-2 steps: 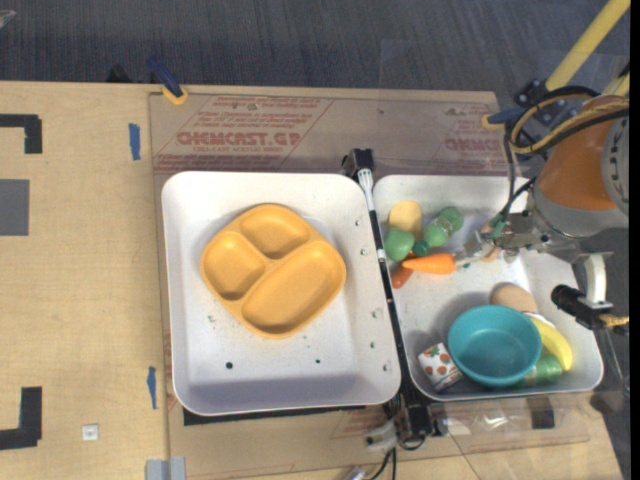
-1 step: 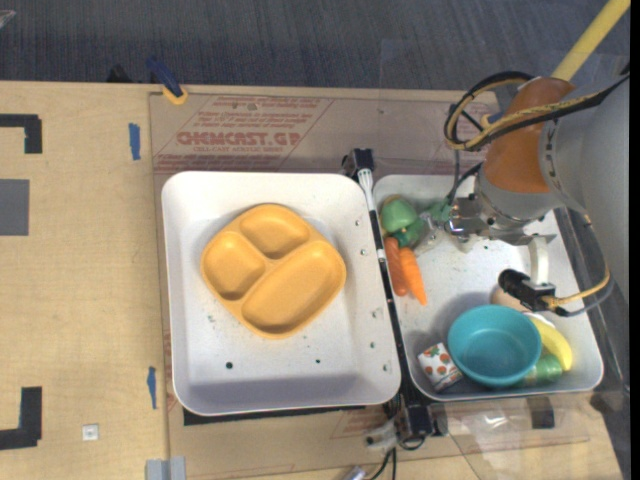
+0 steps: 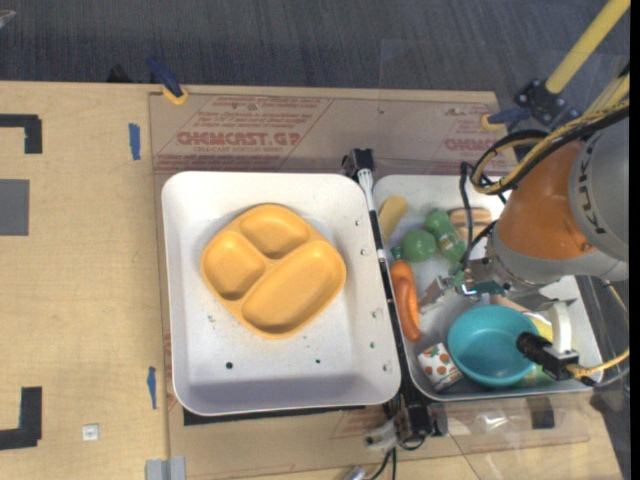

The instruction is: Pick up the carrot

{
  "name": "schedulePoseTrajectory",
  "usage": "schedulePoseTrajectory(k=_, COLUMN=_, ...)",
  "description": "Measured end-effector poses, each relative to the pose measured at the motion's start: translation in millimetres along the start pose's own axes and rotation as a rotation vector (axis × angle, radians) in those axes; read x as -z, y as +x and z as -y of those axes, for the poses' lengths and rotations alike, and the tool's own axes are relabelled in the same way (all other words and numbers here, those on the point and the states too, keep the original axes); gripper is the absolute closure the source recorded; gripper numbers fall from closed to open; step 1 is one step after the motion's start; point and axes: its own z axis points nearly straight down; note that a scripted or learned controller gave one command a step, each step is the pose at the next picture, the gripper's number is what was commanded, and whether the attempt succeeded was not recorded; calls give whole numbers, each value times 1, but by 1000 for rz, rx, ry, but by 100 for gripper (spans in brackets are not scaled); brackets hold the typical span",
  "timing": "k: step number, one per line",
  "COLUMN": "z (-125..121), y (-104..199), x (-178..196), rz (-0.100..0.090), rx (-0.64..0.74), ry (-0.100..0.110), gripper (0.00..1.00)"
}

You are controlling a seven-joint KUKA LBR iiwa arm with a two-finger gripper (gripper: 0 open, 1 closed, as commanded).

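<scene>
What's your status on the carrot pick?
Gripper low in right bin, finger state unclear. Carrot lying by left wall, not gripped. Blue bowl and green toys crowd it.

left bin (image 3: 190,298): holds yellow divided plate (image 3: 273,268), frame centre
right bin (image 3: 590,353): teal bowl (image 3: 490,346) lower right; green items (image 3: 430,233) above; patterned cup (image 3: 437,363)

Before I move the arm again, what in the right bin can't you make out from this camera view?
- Gripper: small metal tip below the grey wrist; whether it holds anything is unclear.
- Orange carrot: top end crowded by green toys; contact with the gripper is unclear.
- Teal bowl: its right rim is covered by a black fitting.
- Right white bin: its far right side is hidden under the arm.
</scene>
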Motion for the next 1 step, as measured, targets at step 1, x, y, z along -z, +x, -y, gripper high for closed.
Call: schedulePoseTrajectory(k=1, z=-62, y=64, x=96, rz=-2, rx=-174, ry=2, gripper=0)
